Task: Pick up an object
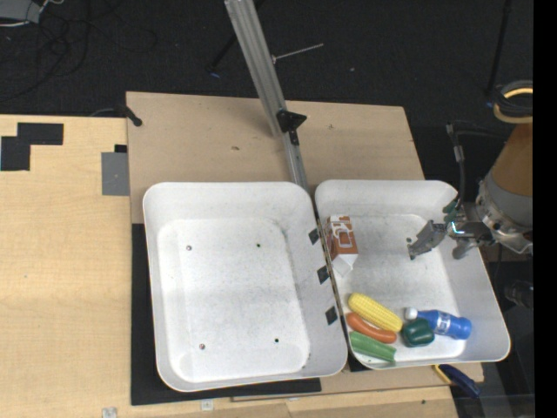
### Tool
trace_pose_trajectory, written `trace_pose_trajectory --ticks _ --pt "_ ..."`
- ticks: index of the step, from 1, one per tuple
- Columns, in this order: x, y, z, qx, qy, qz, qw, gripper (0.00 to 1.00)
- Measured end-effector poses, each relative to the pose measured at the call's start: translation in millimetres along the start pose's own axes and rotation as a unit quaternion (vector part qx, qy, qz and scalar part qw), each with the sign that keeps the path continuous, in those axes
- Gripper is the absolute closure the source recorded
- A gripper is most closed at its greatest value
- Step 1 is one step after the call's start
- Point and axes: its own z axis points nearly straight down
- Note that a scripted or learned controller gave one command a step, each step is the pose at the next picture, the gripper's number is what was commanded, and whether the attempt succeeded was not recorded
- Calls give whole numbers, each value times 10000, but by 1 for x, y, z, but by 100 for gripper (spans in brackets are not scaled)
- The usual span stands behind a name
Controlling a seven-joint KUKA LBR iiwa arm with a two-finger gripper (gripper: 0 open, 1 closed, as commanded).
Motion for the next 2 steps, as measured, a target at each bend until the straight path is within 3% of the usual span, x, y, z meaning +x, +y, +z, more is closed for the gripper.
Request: trace_pose_trajectory --ticks 1,2 --pt "-1 1 -2 -25 -7 9 10000 0" --pt "1 -1 62 6 1 6 10000 0"
